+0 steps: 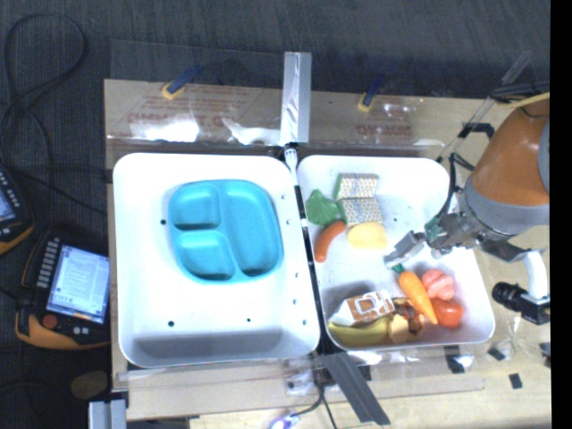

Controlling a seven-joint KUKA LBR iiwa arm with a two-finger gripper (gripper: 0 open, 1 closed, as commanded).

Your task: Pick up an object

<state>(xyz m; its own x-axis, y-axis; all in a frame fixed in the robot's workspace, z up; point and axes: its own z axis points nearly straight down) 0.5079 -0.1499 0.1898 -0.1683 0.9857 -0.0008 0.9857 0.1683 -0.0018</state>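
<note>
The right bin (420, 170) holds several toy foods. A green leafy piece (323, 208) and an orange-red sausage shape (328, 239) lie by its left wall. Two waffle-like squares (359, 198) sit at the back, with a yellow lemon (367, 236) in front of them. At the front lie a carrot (416, 295), a pink piece (438, 282), a red tomato (450, 313), a banana (362, 332) and a small brown box (368, 307). My gripper (404, 248) hovers right of the lemon and just above the carrot's top. Nothing shows in its grasp.
The left bin (143, 320) holds a blue divided plate (223, 228). The grey arm with its orange band (514, 164) reaches over the right bin's right rim. A tablet (76, 284) and cables lie left of the bench.
</note>
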